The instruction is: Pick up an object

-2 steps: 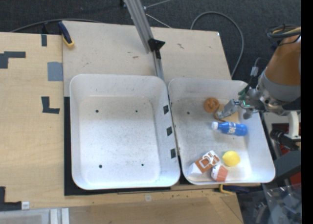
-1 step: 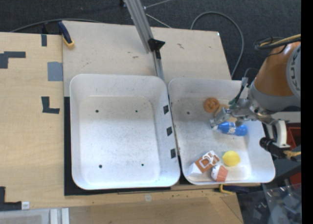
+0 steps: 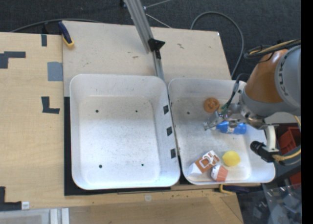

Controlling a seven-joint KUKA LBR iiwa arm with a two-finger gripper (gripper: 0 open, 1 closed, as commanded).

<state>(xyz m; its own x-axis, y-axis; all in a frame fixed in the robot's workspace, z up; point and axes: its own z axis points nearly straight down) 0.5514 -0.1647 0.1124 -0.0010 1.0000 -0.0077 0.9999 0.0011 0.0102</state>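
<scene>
Your gripper [image 3: 218, 122] sits low in the right bin [image 3: 195, 164], and you cannot tell how it is set. The blue object [image 3: 234, 128] lies just beside it on the arm's side, long axis running across the bin; the orange disc [image 3: 211, 104] lies just beyond.

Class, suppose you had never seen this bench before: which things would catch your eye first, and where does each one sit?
First the grey arm with its orange band, reaching in from the right, its gripper low over a blue object in the right bin. Next the bright colours in that bin: an orange disc near its middle, a yellow ball and an orange-and-white carton at its near edge.
</scene>
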